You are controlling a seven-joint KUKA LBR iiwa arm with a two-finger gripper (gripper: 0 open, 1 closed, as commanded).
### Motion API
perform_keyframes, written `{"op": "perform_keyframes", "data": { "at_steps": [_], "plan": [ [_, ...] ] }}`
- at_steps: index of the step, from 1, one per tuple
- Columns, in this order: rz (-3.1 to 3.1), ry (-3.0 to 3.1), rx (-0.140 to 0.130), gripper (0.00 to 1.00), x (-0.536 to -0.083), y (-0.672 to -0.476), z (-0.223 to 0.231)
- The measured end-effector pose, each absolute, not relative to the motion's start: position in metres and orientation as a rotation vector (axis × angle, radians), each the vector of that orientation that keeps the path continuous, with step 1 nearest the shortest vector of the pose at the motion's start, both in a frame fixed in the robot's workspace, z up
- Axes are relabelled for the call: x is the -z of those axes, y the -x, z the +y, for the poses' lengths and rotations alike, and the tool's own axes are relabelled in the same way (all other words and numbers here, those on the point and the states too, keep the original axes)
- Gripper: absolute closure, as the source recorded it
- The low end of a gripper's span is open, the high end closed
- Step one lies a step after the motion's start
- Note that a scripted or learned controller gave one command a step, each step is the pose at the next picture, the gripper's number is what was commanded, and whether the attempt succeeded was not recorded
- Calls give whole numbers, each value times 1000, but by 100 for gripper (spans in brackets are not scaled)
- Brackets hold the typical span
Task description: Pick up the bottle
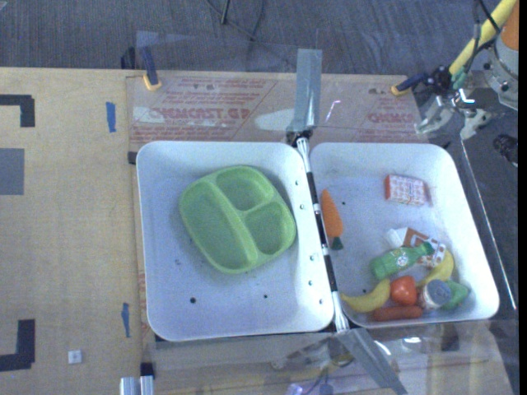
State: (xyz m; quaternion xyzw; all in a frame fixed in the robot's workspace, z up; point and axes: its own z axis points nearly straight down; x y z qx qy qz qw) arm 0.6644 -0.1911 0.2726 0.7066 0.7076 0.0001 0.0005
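The bottle (395,262) is green with a white flower label. It lies on its side in the lower part of the right bin (362,171), among other toy food. My gripper (452,120) hangs at the top right, beyond the bin's far right corner and well away from the bottle. It is open, with nothing between its fingers.
Around the bottle lie a yellow banana (364,300), a red tomato (403,290), a sausage (397,312), a small can (439,293) and a carton (416,240). A carrot (331,217) lies by the divider and a red packet (406,190) further back. The left bin (165,303) holds a green divided plate (237,218).
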Motion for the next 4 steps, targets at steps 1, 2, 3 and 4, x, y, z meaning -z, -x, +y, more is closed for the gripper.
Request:
{"op": "perform_keyframes", "data": {
  "at_steps": [1,2,3,4],
  "plan": [
    [2317,-2115,-3,0,-111,-658,-153],
    [2452,-1958,-3,0,-195,-668,-99],
    [2450,-1964,-2,0,-97,-602,-121],
    [2596,-1748,-9,0,-90,-547,-101]
  ]
}}
